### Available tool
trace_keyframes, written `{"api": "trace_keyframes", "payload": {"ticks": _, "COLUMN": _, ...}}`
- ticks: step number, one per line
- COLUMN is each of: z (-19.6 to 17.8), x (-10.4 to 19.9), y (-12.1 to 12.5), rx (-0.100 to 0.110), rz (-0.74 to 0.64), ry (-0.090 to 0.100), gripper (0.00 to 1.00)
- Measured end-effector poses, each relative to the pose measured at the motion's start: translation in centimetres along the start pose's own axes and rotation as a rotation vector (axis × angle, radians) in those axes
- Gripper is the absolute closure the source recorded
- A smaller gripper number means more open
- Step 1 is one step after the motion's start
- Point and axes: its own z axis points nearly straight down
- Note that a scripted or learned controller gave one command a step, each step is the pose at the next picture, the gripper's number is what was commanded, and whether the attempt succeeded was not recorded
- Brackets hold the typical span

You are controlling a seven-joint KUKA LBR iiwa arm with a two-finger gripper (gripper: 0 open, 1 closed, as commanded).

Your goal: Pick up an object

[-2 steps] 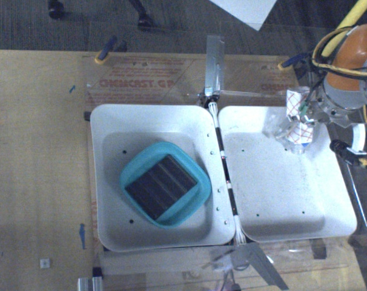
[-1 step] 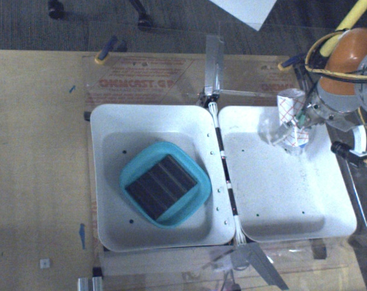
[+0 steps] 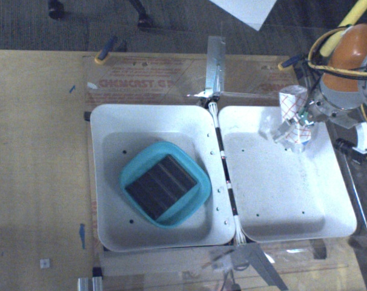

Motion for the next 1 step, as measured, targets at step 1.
{"api": "trace_keyframes", "payload": {"ticks": 1, "z": -8.51, "x": 4.08, "y": 1.53, "rx": -0.008, "rz": -0.056, "ry": 0.009, "gripper": 1.0}}
